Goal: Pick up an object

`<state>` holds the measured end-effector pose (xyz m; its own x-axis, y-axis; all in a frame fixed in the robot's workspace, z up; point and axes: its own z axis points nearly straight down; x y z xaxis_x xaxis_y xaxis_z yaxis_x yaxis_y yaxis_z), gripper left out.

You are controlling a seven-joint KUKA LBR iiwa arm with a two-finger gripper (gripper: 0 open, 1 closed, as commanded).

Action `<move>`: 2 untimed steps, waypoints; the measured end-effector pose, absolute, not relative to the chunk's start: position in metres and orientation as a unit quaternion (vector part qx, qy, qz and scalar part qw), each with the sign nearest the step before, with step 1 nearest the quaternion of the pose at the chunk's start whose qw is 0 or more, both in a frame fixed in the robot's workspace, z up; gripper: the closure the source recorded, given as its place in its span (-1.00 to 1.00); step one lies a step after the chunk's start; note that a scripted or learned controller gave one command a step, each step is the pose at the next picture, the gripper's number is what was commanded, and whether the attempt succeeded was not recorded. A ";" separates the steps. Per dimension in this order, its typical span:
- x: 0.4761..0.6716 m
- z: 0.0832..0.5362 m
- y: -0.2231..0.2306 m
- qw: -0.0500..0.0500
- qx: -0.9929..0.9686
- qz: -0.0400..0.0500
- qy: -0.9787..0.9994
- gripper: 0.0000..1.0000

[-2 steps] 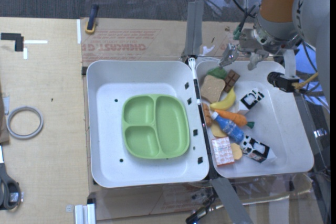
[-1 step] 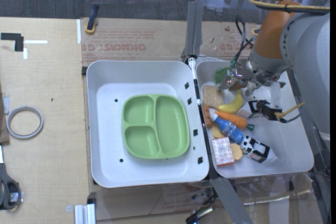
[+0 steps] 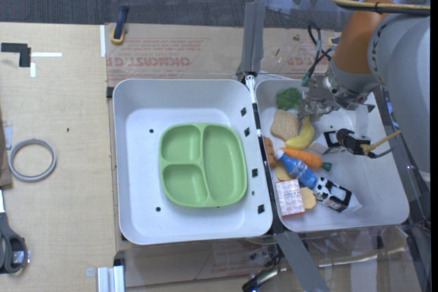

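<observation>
We find the jaws low in the right bin [image 3: 383,195], just above the banana [image 3: 302,137]; we cannot tell how they stand. Beside the banana lie a bread slice [image 3: 284,125], a carrot [image 3: 304,156] and a blue bottle [image 3: 301,171]. The left bin [image 3: 137,167] holds a green divided plate [image 3: 203,165].
</observation>
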<state>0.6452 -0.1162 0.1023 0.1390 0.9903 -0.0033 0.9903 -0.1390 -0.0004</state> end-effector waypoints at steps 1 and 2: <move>0.644 0.213 -0.086 0.001 0.670 -0.001 0.743 1.00; 0.644 0.213 -0.086 0.000 0.670 -0.001 0.743 -1.00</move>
